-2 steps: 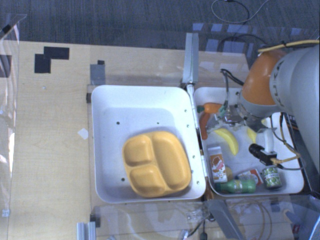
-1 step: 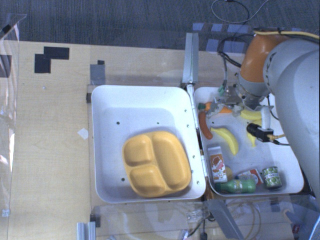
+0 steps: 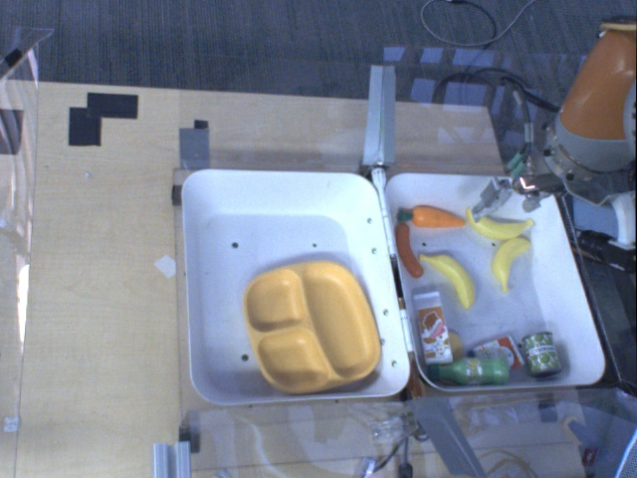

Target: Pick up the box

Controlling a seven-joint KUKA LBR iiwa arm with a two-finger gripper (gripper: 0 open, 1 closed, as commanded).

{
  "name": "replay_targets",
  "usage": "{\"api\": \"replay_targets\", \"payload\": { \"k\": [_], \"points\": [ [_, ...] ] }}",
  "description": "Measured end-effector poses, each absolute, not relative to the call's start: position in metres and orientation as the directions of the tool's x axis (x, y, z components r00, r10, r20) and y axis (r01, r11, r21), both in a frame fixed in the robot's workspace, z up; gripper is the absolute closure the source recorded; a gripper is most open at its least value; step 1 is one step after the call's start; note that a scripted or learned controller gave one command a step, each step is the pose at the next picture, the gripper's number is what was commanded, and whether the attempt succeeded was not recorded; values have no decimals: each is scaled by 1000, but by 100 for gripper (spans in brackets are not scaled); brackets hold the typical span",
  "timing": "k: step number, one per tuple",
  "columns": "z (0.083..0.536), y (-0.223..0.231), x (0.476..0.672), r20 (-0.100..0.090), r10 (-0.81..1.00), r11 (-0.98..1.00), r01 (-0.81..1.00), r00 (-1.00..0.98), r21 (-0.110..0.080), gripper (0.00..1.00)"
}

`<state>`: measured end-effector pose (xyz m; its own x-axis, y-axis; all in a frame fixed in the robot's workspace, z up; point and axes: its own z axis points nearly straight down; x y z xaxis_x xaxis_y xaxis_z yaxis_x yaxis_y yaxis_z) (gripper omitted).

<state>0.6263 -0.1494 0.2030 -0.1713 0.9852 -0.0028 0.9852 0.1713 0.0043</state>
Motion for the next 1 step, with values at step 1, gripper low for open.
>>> {"api": "replay_targets", "payload": {
  "k": [1],
  "points": [
    [117, -178, 521, 0, 999, -35, 999, 35, -2, 0]
  ]
}}
